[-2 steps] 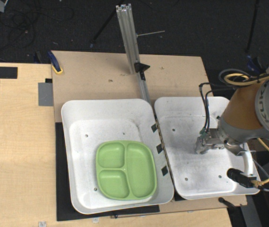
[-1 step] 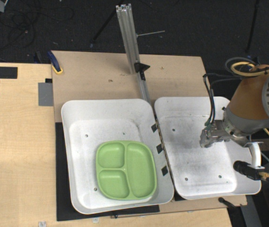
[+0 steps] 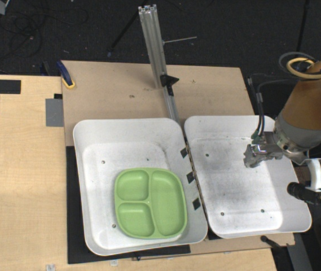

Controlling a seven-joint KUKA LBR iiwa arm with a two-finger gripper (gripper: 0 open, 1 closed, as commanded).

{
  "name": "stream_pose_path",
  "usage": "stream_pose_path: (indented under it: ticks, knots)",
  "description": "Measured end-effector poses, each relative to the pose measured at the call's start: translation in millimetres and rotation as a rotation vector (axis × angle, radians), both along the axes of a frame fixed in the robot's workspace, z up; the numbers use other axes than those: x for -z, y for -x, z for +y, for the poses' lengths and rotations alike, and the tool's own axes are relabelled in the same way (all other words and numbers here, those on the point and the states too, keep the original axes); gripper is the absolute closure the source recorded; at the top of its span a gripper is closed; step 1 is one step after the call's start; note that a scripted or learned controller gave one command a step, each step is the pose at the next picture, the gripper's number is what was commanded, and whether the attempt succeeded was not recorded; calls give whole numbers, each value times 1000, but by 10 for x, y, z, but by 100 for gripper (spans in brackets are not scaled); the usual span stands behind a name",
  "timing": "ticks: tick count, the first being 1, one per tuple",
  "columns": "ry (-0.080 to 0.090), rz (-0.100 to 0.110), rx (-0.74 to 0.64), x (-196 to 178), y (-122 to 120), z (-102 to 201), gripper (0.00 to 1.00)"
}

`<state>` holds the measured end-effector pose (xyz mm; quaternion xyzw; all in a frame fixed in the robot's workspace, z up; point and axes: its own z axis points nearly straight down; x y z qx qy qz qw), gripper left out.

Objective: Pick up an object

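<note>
End effector (image 3: pixel 254 156), grip state unclear, hangs over right bin (image 3: pixel 233 219); only pickable green plate (image 3: pixel 149 203) sits far left, likely next target.

The light-green three-compartment plastic tray (image 3: pixel 149 202) looks smooth with a soft satin sheen, and it lies in the left shallow white plastic bin (image 3: pixel 89 151), whose matt floor is finely speckled. The right shallow white plastic bin (image 3: pixel 228 134) is matt too, its floor smudged with grey scuffing. The bench top of pale brown wood board (image 3: pixel 211 89) appears dull and flat, the upright ribbed aluminium post (image 3: pixel 153 44) has a brushed metallic gleam, and the small metal gripper (image 3: pixel 256 154) looks bare grey and faintly shiny.
</note>
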<state>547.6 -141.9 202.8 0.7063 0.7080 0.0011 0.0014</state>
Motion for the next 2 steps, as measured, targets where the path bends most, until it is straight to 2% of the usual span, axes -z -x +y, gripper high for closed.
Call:
stream_pose_path:
  ticks: [1, 2]
  knots:
    - [0, 2, 0, -290, -8, -8, 100]
    - [-3, 4, -2, -365, -33, 502, 100]
